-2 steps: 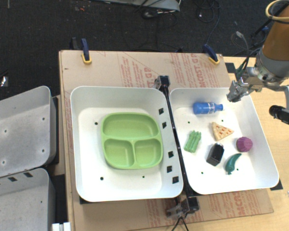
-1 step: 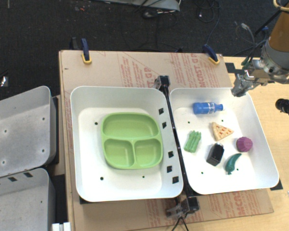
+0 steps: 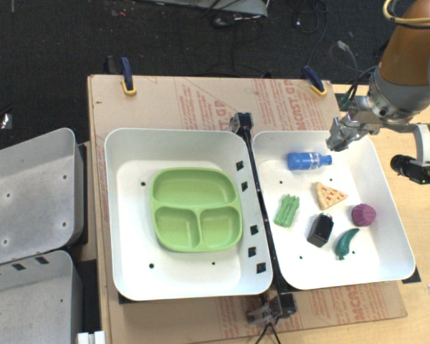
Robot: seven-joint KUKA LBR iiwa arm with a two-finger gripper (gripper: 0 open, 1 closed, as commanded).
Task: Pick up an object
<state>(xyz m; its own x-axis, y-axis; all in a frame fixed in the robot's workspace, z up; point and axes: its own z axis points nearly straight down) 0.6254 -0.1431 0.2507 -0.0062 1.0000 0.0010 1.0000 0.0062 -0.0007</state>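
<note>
The right bin [image 3: 387,192] holds several small objects: a blue bottle [image 3: 308,161] lying on its side, a green asparagus bundle [image 3: 287,211], a pizza slice [image 3: 330,195], a black block [image 3: 319,230], a purple piece [image 3: 363,214] and a teal pepper [image 3: 345,241]. My gripper [image 3: 340,139] hangs at the bin's far edge, just up and right of the blue bottle's cap. Nothing shows between its fingers.
A green three-compartment plate [image 3: 197,208] lies in the left bin [image 3: 129,192]. A black divider [image 3: 254,192] runs between the bins. Clamps [image 3: 127,76] sit at the board's back edge. Grey trays [image 3: 29,192] lie to the left of the bench.
</note>
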